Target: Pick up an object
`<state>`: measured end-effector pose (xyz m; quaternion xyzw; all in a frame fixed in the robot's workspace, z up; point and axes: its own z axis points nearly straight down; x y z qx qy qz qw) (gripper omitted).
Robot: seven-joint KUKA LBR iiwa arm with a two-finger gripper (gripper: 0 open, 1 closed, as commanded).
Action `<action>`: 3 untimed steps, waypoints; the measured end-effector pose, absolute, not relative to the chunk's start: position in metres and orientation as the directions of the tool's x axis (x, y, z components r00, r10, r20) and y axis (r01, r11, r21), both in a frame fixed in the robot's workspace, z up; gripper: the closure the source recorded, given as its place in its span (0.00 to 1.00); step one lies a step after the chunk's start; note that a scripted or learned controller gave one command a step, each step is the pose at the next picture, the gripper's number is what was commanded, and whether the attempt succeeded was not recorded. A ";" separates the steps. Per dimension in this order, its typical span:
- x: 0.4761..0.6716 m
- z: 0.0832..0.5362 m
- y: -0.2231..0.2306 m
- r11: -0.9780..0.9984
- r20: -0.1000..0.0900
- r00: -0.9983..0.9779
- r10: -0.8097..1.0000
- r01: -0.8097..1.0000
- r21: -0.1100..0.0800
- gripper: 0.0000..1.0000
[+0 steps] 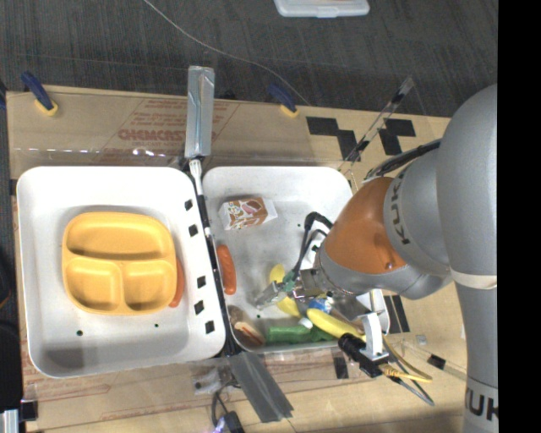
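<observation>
gripper (283, 292) is low over the clutter at lower centre of the right bin (279, 182); can't tell the fingers' state, maybe near the yellow piece (277, 275). go slow, single out one item.

The gripper (283, 292) is low in the right bin (279, 182), among a yellow banana (331, 324), a green object (292, 332) and an orange sausage (226, 267). A yellow tray (118, 260) fills the left bin (38, 254).

Dark ribbed floor (101, 38) surrounded a cardboard-covered bench (101, 118); blue clamps (40, 93) pinned the cardboard; white lid (321, 8) lay at top.
</observation>
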<state>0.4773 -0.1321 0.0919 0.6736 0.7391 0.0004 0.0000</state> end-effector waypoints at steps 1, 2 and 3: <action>0.478 0.101 -0.132 0.097 0.001 -0.097 0.995 0.995 -0.001 1.00; 0.505 0.091 -0.128 0.183 0.001 -0.183 0.983 0.983 -0.001 1.00; 0.512 0.193 -0.122 0.164 -0.001 -0.164 0.986 0.986 0.005 1.00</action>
